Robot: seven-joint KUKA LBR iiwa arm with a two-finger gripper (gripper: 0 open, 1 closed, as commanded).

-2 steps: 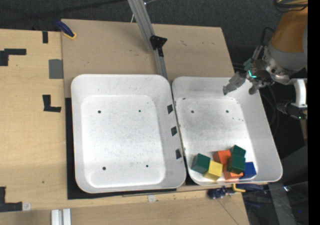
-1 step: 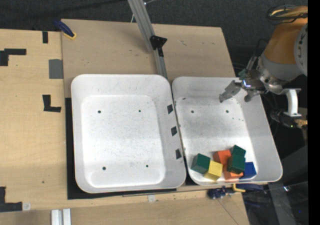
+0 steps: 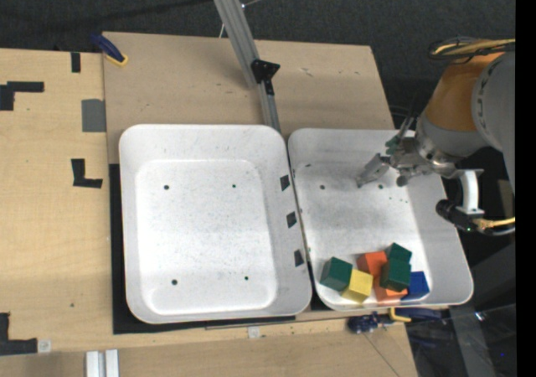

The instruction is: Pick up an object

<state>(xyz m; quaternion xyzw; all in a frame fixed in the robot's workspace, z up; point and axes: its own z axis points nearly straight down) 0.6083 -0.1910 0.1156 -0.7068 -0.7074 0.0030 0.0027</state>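
Wooden bench (image 3: 193,74), gripper (image 3: 381,171) open, holding nothing, over right bin (image 3: 352,208), blocks (image 3: 377,275) apart.

The grey arm with its orange band (image 3: 469,107) is cut off by the right edge. The two-finger tool (image 3: 387,169) is too small and blurred to read. In the cluster of coloured blocks, the orange block (image 3: 374,265) is partly hidden by neighbouring blocks. The light wooden surface (image 3: 50,199) runs off the left edge.

High slanted view over both bins (image 3: 289,145)
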